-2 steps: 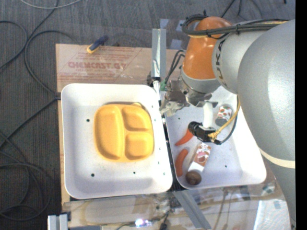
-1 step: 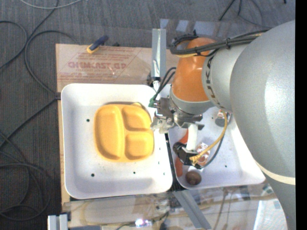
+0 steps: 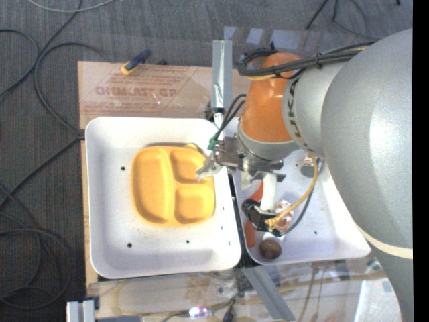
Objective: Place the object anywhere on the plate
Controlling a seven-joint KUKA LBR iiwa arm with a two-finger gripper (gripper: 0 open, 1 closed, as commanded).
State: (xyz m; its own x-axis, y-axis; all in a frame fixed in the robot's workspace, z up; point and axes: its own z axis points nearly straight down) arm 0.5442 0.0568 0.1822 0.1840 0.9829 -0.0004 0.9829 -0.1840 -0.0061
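Small brown ball (image 3: 270, 248) lying in the right bin (image 3: 335, 237), at its near left corner, well apart from the plate (image 3: 174, 184). Just beside the ball, an orange-red piece (image 3: 249, 232), partly hidden by black wrist hardware; nature not discernible. Yellow plate, three compartments, flat in the middle of the left bin (image 3: 110, 247), left of the ball. Gripper (image 3: 206, 169) poised over the plate's right edge, near the divider between the compartments; metal fingertip (image 3: 203, 172) visible there, nothing seen between the fingers; jaw state cannot be told. Grey arm (image 3: 375, 133) with orange band (image 3: 268, 106) overhanging the right bin, above the ball. Cardboard sheet (image 3: 144, 92) beyond the left bin, bearing a small yellow-and-blue item (image 3: 136, 61).
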